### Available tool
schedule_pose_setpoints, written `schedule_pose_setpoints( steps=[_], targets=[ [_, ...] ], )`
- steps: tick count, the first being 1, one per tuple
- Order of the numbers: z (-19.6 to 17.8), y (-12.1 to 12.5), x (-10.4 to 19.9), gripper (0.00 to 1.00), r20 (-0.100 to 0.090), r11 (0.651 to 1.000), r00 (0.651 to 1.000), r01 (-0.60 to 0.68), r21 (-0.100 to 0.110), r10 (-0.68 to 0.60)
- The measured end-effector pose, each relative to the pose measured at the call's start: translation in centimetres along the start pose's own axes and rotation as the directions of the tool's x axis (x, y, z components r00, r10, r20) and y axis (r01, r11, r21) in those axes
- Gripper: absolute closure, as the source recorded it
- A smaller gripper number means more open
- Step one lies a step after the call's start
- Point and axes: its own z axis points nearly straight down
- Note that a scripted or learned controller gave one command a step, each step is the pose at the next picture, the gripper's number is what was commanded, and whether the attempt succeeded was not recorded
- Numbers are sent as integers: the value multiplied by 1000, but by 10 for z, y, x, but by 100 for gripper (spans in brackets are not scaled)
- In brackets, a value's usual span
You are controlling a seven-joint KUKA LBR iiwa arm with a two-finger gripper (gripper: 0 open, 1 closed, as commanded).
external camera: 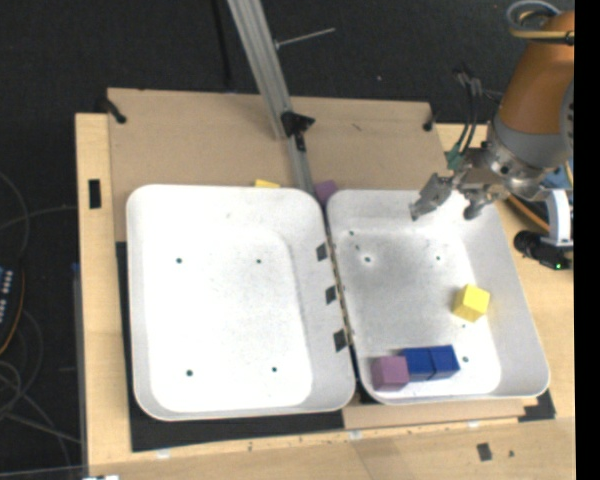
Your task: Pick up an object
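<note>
The gripper hangs over the right bin's far edge, fingers spread apart with nothing between them. That bin holds three blocks: one yellow, one blue, one purple. The left bin lies beside it.

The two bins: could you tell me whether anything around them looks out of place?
Yes: a small yellow piece and a purple piece lie outside, behind the bins' back rims, while the yellow block, blue block and purple block sit inside the right bin.
</note>
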Motion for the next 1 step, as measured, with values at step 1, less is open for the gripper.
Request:
schedule_pose_setpoints(
  steps=[1],
  targets=[
    [22,-67,-47,0,0,1000,1000,-12,4,12]
  ],
)
